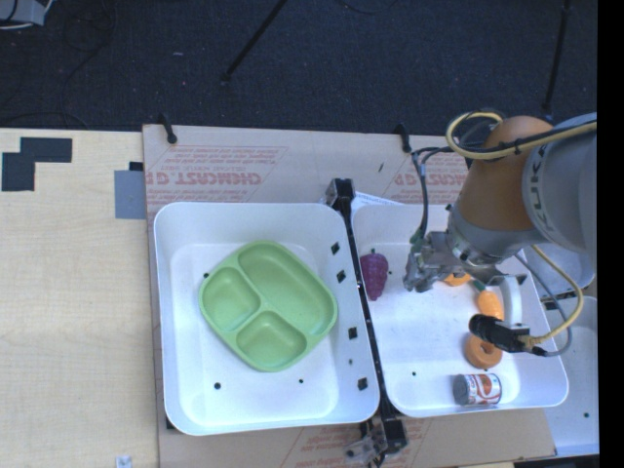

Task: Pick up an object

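My gripper (421,273) hangs low over the middle of the right bin (419,398), below the orange wrist band. A purple grape-like toy (373,272) lies just to its left, near the divider between the bins. An orange piece (455,280) peeks out right beside the gripper on its right. Farther right lie an orange and white toy (490,305) and an orange ring-shaped piece (482,351). A small red and white can (477,389) rests on its side near the bin's front edge.
The left bin (185,398) holds a green three-compartment plate (268,304). A black clamp strip (356,300) runs between the two bins. Cables loop around the arm (512,188) at the right. Cardboard lies under both bins.
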Controlling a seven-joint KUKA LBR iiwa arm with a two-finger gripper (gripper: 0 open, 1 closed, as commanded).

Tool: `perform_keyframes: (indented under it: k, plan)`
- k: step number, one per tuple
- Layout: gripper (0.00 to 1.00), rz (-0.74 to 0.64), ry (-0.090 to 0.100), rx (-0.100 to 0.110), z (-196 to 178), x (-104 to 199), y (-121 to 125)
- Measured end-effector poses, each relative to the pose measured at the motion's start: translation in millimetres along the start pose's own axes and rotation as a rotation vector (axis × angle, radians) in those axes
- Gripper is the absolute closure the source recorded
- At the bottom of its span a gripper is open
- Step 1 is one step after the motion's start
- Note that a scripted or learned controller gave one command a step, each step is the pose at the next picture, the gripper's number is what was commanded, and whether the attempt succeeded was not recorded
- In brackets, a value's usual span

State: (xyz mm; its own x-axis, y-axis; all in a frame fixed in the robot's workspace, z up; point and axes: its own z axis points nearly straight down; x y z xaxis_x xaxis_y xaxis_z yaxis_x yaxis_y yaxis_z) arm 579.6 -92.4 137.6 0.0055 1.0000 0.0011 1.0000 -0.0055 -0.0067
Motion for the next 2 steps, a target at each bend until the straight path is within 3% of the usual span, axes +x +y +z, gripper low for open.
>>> perform_keyframes:
  k: [2]
  plan:
    - [1.0, -0.006, -0.001, -0.007, -86, 1, 10]
